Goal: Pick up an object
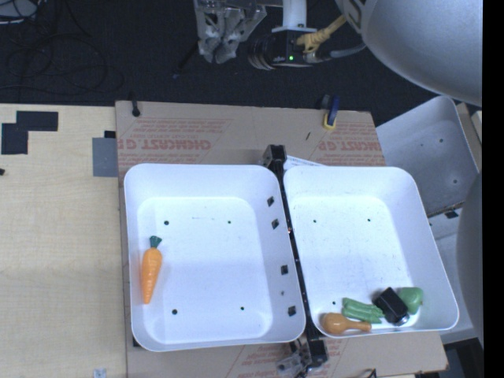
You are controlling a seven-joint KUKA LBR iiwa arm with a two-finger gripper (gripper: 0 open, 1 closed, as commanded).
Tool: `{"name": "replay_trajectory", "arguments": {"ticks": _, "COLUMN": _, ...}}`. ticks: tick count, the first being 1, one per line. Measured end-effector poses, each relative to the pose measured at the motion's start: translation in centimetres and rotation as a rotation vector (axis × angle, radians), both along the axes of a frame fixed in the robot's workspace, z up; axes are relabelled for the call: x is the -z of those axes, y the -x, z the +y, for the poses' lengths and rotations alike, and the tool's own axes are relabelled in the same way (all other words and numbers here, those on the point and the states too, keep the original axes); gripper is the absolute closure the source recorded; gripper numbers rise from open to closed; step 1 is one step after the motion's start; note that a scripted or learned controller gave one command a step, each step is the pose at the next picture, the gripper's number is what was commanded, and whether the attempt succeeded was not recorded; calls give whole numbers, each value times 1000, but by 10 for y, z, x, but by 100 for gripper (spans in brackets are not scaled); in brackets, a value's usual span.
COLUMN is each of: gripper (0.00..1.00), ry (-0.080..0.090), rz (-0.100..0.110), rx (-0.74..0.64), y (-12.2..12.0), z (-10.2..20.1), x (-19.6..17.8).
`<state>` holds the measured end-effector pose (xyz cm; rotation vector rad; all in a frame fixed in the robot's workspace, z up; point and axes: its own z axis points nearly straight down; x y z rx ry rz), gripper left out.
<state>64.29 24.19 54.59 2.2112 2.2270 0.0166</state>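
An orange toy carrot (150,269) with a green top lies against the left wall of the left bin (197,181). In the front right corner of the right bin (354,181) lie a green bean-like toy (362,310), a small black block (390,305), a green rounded toy (412,296) and an orange pear-shaped toy (343,324). My gripper (224,42) hangs high at the top of the view, beyond the back edge of the bench and above the left bin's far side, far from every object. Nothing shows between its fingers.
The two bins meet along a black clamp strip (285,242) down the middle. They rest on a cardboard sheet (236,136) on a pale wooden bench. The arm's large grey body (417,30) fills the top right. Cables lie on the dark floor at the back left.
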Motion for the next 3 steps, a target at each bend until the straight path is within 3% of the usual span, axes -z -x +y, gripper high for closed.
{"name": "replay_trajectory", "arguments": {"ticks": 1, "gripper": 100, "ry": 10, "rz": 22, "rx": 15, "y": -1, "z": -94, "x": 89}}
{"name": "replay_trajectory", "arguments": {"ticks": 2, "gripper": 100, "ry": 8, "rz": 23, "rx": 3, "y": 1, "z": -36, "x": 218}}
{"name": "replay_trajectory", "arguments": {"ticks": 3, "gripper": 100, "ry": 4, "rz": 11, "rx": 3, "y": 19, "z": 3, "x": 176}}
